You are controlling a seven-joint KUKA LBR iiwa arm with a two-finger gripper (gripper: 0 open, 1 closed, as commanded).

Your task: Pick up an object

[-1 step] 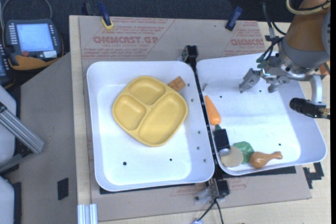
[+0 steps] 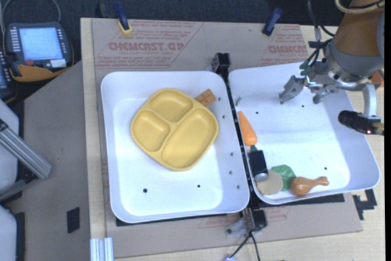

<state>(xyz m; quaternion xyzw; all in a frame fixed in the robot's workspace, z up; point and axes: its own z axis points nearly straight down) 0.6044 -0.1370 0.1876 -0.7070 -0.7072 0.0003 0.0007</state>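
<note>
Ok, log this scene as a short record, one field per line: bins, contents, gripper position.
left bin: holds a yellow divided plate, with a small brown block at the plate's far right edge
right bin: holds an orange carrot by the left wall, and a cluster in the near left corner
near-corner cluster: black block, beige round piece, green item, brown drumstick
gripper: over the far part of the right bin, apart from all the objects
held object: none seen
</note>
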